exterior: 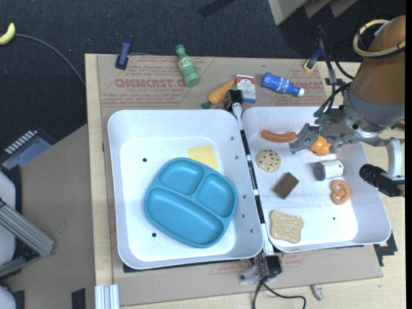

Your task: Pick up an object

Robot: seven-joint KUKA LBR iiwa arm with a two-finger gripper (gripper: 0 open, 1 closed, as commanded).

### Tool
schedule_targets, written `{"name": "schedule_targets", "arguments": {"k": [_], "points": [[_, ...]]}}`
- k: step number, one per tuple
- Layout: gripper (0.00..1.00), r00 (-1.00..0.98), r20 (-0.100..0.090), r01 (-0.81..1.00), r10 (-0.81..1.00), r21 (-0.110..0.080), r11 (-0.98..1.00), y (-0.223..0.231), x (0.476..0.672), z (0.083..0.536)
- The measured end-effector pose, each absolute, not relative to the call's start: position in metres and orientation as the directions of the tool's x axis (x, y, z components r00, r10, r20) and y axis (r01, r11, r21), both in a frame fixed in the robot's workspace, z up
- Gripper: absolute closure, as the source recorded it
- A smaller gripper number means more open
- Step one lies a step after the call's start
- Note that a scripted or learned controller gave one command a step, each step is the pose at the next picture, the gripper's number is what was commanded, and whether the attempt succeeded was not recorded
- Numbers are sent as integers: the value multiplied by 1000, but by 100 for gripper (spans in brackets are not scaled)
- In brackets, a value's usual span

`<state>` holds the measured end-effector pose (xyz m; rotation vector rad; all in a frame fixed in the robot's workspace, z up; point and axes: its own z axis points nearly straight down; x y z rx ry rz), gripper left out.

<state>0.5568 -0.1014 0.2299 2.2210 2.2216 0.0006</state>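
My gripper hangs over the back of the right bin, open, one grey finger reaching left and the other to the right. A small orange object lies between them, low in the bin. Around it lie a sausage, a chocolate-chip cookie, a brown block, a white cylinder, a pretzel and a slice of toast.
The left bin holds a blue divided plate and a yellow cheese slice. Behind the bins on the bench lie a green bottle, a carrot, a small carton and a blue bottle.
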Motion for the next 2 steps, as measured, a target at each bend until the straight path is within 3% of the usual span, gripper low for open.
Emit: {"name": "schedule_targets", "arguments": {"k": [1, 2], "points": [[0, 1, 1, 1000, 1000, -4, -1, -120, 563, 131], [0, 1, 1, 1000, 1000, -2, -1, -103, 547, 84]]}}
